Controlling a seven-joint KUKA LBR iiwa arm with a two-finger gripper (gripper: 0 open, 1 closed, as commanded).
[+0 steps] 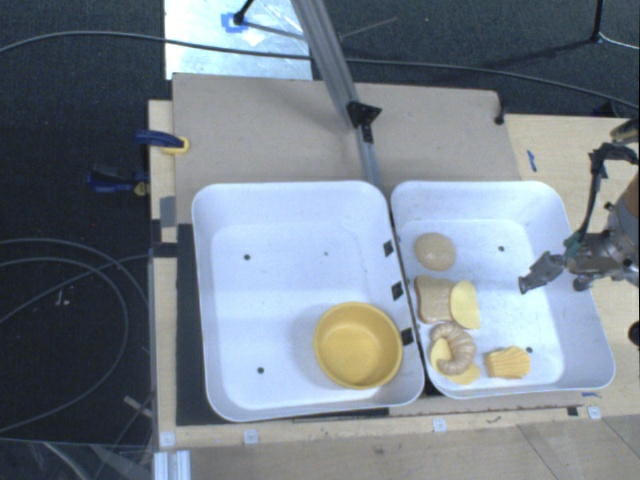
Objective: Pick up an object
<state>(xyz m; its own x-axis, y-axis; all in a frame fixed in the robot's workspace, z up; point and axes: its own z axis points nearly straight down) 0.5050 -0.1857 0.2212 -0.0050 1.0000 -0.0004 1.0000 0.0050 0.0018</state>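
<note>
Presently the claw [540, 273] is seen at the right edge of the frame, over the right bin [560, 208], tip pointing left toward the food pieces; whether it is spread or pressed together cannot be told, and nothing is seen pinched in it. Candidate objects are clustered in the lower left of that bin: a round beige bun [435, 251], a tan slice [432, 298] with a yellow chip [465, 305] touching it, a curled pastry [455, 348], and a ridged yellow piece [508, 363] lying apart. A yellow bowl [358, 344] sits in the left bin [280, 218].

Judgement: the approach is not yet finished. The ridged piece or the bun would be best targeted, since each is free of neighbours. The descent should be centred over the piece, the bin wall avoided, and closure made only at floor level.
</note>
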